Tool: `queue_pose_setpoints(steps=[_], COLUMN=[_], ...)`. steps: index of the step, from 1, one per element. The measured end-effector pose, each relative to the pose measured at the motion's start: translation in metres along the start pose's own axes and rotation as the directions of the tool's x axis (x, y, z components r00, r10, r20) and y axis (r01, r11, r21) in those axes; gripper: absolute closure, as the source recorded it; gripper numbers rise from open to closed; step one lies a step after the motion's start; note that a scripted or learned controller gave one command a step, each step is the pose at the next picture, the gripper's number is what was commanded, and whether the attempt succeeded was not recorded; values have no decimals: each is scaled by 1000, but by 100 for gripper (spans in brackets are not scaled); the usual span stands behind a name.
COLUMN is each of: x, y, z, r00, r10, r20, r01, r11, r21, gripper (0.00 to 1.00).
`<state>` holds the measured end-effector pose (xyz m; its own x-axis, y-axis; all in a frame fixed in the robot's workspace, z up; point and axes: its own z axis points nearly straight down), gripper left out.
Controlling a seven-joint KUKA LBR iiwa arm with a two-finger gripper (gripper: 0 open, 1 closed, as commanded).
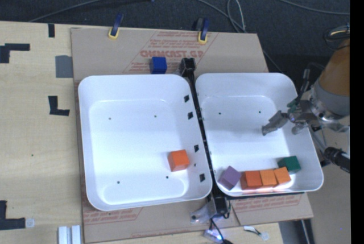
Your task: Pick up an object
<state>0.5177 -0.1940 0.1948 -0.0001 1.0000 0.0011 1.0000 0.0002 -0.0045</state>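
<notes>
Two shallow white bins sit side by side on the cardboard sheet (170, 49) in front of you, operator. Your left bin (108, 95) carries a lone orange cube (178, 160), down near its lower right corner, apart from the walls. Your right bin (250, 89) takes the arm (335, 86), which reaches in over the right rim with its orange band up top. The gripper (280, 123) hangs above the bin's right half, one finger (273, 125) slanting down and left toward the bare floor; nothing sits between the fingers, and whether they are spread or closed you cannot tell from this angle.

Along the right bin's lower edge you have a row: a purple cube (230, 177) at the lower left corner, then three orange cubes (265, 178) touching one another, and a green cube (290, 164) just above the row's right end. All lie well below the gripper.

Beyond the bins' upper edge, a blue cube (158, 64) rests on the cardboard.
</notes>
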Motion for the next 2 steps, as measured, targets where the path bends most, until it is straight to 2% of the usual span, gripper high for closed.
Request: queue_pose_setpoints(steps=[1,2], x=[1,1], y=[4,5], z=[44,31], r00=[1000,1000], r10=[-1,-1], r20=[0,1], r01=[1,1], r11=[1000,1000], r21=[0,-4], gripper=[0,100])
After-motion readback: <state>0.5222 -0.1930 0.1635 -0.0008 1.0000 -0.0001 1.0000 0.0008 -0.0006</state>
